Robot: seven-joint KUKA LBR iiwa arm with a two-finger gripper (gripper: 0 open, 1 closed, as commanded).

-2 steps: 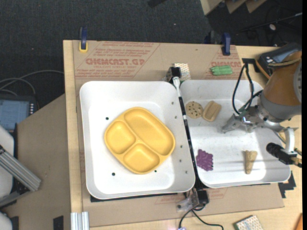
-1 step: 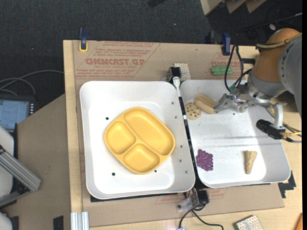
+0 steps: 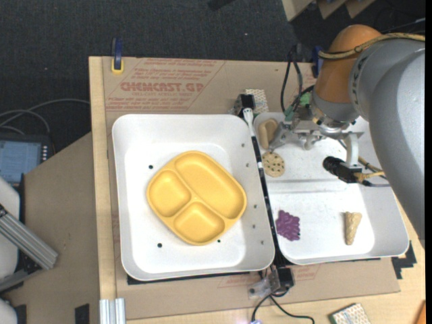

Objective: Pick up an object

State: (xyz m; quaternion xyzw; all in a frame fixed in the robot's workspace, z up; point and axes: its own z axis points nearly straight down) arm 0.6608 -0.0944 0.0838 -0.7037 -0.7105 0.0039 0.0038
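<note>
My end effector hangs over the far part of the right bin, near the bin's left wall, with my grey arm and its orange band reaching in from the right. From this angle I cannot tell whether the end effector is wide or narrow, and nothing shows as gripped in it. Just to its left, in the bin's far left corner, sits a small tan piece; what it is I cannot make out. A round speckled cookie lies just nearer the camera than that piece, close to the wall between the bins and apart from my end effector. Further toward the near edge, a purple lumpy cluster rests on the bin floor. Well to its right lies a tan cone, its point turned toward the near rim. The left bin holds a yellow plate divided into three compartments, set at a slant near the middle. Both bins rest side by side on the table, whose brown surface carries red lettering along its far edge.
</note>
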